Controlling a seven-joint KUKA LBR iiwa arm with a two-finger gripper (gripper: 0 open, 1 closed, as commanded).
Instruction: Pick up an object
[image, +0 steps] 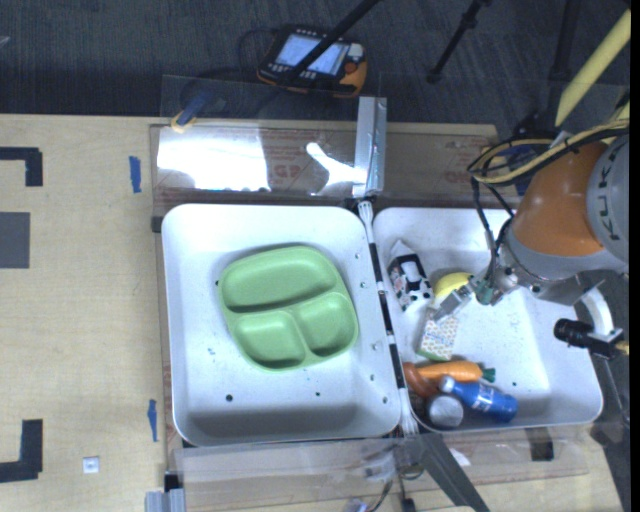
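So the arm (575, 215) is reaching in from the right w/ its gripper (478, 293) down low in the right bin (560, 375), right next to a yellow ball-ish thing (452, 287) and just above a patterned packet (440, 335). Can't tell what the business end is doing, the tip is too small and mushy to read, so no claim on whether it has anything. Pickable stuff is all crowded into the left half of that bin: a black-and-white toy (408, 278) up by the divider, the yellow thing beside it, the packet below, then an orange carrot-looking piece (440, 372) and a blue bottle (478, 398) lying on its side along the front wall (prob slid there, since the bin floor looks dished). Left bin (190, 260) has a green divided tray (289, 305) sitting flat in the middle, well apart from the action. My guess is it's going for the yellow thing or the packet, bc that's where the tip sits. Risk imo: things are touching, so a grab could nudge neighbors or pinch two at once.
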